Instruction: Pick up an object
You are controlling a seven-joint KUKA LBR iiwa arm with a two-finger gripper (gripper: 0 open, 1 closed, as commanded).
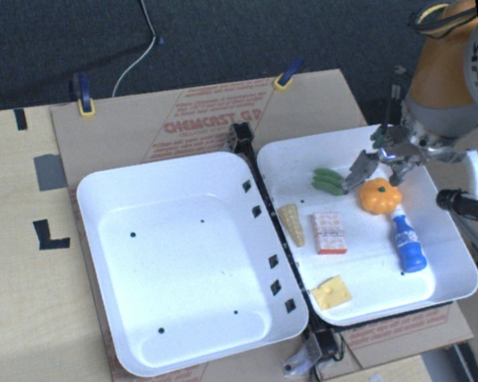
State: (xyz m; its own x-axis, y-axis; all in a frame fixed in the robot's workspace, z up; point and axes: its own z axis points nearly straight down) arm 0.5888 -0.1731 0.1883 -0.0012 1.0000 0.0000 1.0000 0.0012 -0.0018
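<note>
Nearest my camera, at the right bin's (455,290) 7 o'clock corner, lies a yellow cheese-like wedge (330,293). My likely target, the small orange pumpkin-shaped toy (380,197), sits at about 2 o'clock in that shallow white bin, resting on the floor and not lifted. From where I sit, the end effector (380,163) hangs just above it at its 12 o'clock, fingers spread apart with nothing between them; one dark finger (362,169) slants toward 9 o'clock. Touching or almost touching the pumpkin at 5 o'clock is a blue plastic bottle with a white cap (408,244), lying lengthwise. A green leafy vegetable toy (329,180) lies at the pumpkin's 10 o'clock, near that slanting finger. Further toward 8 o'clock I see a red-and-white printed packet (329,232), then a pale yellow corn cob (292,224) beside the divider. The left bin (97,209) adjoins at 9 o'clock, both on a brown cardboard sheet (200,119) over the wooden desk (19,286).
</note>
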